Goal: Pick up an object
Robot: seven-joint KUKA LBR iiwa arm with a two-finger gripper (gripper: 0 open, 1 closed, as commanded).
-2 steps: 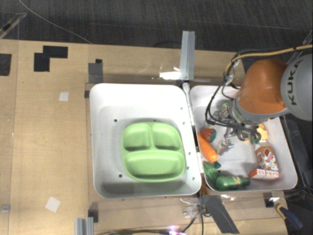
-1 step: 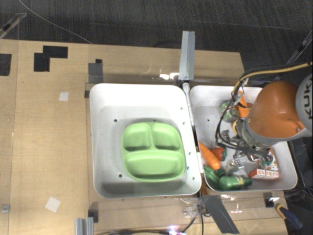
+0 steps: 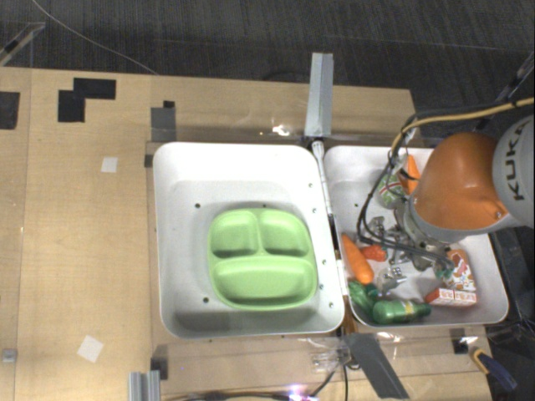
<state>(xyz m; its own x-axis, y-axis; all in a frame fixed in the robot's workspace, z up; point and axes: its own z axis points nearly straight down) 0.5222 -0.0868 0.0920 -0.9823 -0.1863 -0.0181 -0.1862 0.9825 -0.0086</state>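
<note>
Reach under way: the tool [image 3: 399, 267] hangs low over the right bin [image 3: 493, 307], its grip state impossible to tell. Carrot [image 3: 359, 260] lies at its nine o'clock (green bottle [image 3: 399, 311] at six). Next: settle squarely on one object.

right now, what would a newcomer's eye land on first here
Probably the arm's orange band, bulking over the right bin, with the gripper below it among small items. Next, the green divided plate lying alone in the left bin. Then the orange carrot and green bottle near the right bin's lower-left corner.
</note>
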